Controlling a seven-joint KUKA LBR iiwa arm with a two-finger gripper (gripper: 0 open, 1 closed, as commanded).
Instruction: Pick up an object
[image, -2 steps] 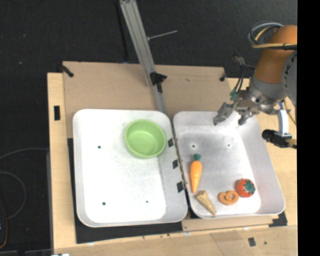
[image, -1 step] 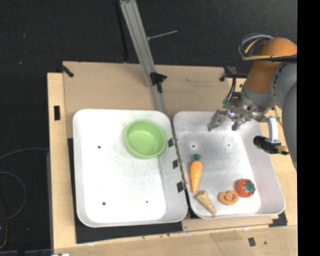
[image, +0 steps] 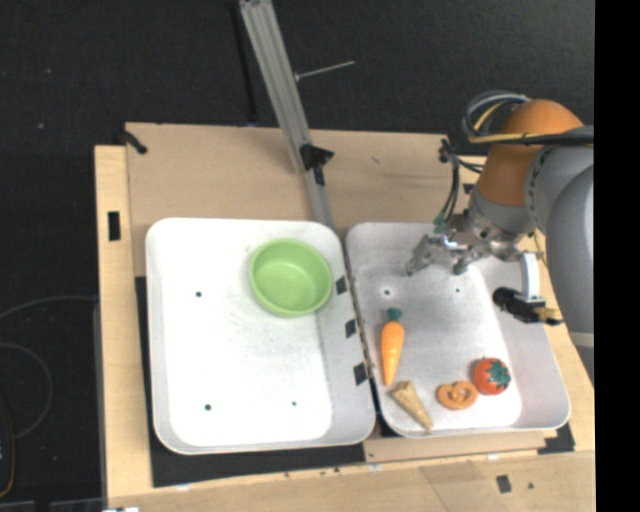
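Two shallow white bins: left bin (image: 180, 400) with a round green plastic bowl (image: 291, 278); right bin (image: 440, 300) with an orange toy carrot (image: 392, 345), tan cone (image: 411, 403), orange slice (image: 457, 394), red tomato (image: 491, 375); two-finger gripper (image: 440, 256) spread wide over its far end

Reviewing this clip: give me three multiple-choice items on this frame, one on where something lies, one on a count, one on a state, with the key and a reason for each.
1. Where is the green bowl?
A. In the left bin, near its far right corner
B. In the right bin, beside the carrot
C. On the bare bench in front of both bins

2. How many things lie in the right bin?
A. One
B. Four
C. Seven

3. What is the claw doing?
A. Gripping the tomato
B. Resting inside the bowl
C. Hanging over the right bin's far part with nothing between its fingers

Key: 1 A, the bowl sits on the left bin's floor. 2 B, carrot, cone, orange slice, tomato. 3 C, the four things lie nearer the front.
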